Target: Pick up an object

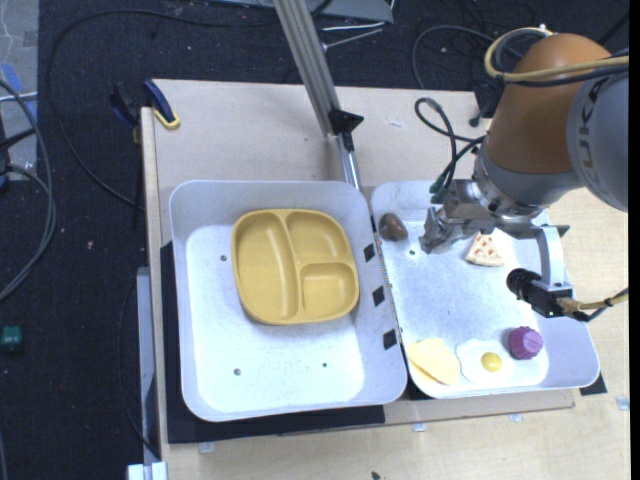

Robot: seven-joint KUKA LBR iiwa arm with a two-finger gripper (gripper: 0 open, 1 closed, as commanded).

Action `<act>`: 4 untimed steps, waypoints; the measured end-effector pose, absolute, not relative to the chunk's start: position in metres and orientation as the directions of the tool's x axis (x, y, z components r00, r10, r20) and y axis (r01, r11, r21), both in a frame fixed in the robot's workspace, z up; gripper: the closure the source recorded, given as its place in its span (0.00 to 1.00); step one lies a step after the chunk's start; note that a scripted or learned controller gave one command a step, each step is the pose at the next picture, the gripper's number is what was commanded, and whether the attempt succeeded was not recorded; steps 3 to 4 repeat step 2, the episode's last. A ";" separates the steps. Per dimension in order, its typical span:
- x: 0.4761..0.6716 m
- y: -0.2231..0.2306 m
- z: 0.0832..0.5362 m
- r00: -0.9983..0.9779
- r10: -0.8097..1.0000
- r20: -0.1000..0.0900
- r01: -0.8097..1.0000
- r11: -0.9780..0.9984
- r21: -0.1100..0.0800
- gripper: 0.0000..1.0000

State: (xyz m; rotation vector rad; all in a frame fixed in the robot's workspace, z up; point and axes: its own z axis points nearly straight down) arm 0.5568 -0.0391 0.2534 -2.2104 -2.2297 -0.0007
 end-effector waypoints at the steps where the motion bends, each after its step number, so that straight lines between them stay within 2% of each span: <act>1: 0.558 0.015 0.238 -0.008 1.000 0.001 1.000 0.008 -0.003 1.00; 2: 0.562 0.070 0.247 -0.009 1.000 0.002 1.000 0.009 0.002 1.00; 4: 0.562 0.070 0.247 -0.009 1.000 0.002 1.000 0.009 0.002 1.00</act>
